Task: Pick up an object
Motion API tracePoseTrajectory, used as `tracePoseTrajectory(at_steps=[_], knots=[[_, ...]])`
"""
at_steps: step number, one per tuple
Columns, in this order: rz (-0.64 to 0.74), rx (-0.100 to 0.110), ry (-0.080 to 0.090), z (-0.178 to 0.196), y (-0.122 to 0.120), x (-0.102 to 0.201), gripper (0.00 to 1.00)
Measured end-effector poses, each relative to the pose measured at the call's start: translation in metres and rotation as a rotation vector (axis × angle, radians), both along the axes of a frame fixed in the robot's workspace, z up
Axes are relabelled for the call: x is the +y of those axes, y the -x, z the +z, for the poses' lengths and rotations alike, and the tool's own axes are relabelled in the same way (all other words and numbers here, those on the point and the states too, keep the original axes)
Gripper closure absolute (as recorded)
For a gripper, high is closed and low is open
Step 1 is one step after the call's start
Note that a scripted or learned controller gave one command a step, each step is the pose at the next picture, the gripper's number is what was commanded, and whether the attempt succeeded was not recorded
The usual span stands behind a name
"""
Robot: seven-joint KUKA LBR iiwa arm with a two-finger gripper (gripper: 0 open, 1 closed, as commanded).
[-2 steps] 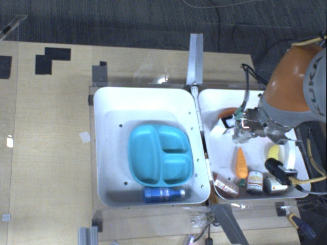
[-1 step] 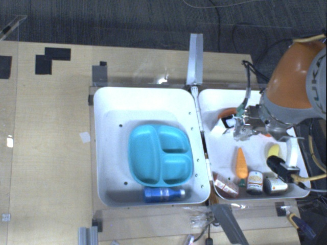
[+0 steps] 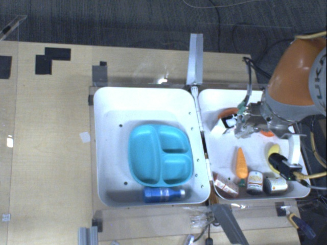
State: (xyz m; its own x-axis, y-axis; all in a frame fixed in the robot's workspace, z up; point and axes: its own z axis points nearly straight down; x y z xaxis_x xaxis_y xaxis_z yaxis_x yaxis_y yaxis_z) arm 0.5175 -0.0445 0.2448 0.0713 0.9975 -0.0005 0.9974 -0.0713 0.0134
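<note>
My gripper (image 3: 243, 127) hangs low over the back half of the right bin (image 3: 214, 98), reaching in from the right. An orange-red thing (image 3: 228, 113) lies just left of it, partly hidden by the gripper, and a small white piece (image 3: 218, 129) sits below that. A bit of orange (image 3: 266, 133) shows right beside the gripper. Nearer the front, an orange carrot (image 3: 240, 163) lies lengthwise. Along the front wall stand a brown packet (image 3: 226, 185), a dark-capped jar (image 3: 254, 182) and a pale jar (image 3: 276, 185).
The left bin (image 3: 110, 137) holds a blue divided plate (image 3: 160, 154) and a blue bottle (image 3: 164, 193) lying along its front wall. A yellow rounded thing (image 3: 274, 150) sits at the right bin's right side. A metal divider post (image 3: 195, 60) stands between the bins.
</note>
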Motion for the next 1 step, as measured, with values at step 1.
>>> tracePoseTrajectory(at_steps=[1], knots=[[-0.046,0.011,-0.001,-0.0235,-0.0556,-0.0333,1.0]])
